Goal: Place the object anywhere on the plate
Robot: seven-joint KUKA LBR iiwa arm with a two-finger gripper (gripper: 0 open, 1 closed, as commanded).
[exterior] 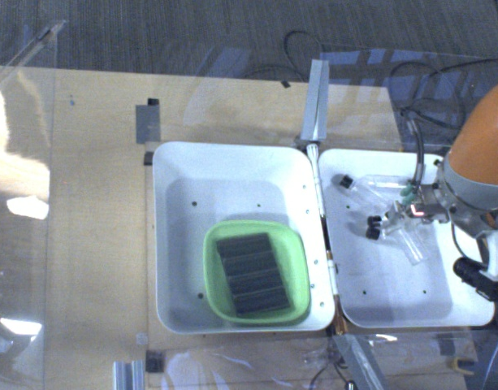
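A green plate [254, 273] holding a dark ribbed object [251, 274] sits in the left bin [175, 218], while the arm's gripper [387, 224] hovers over the right bin [395, 299], its transparent fingers [411, 249] spread wide, holding nothing.

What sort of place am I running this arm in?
Most likely a robotics lab test bench: two white bins sit side by side on a wooden bench, loose cables trail behind, and the arm reaches over the right bin.
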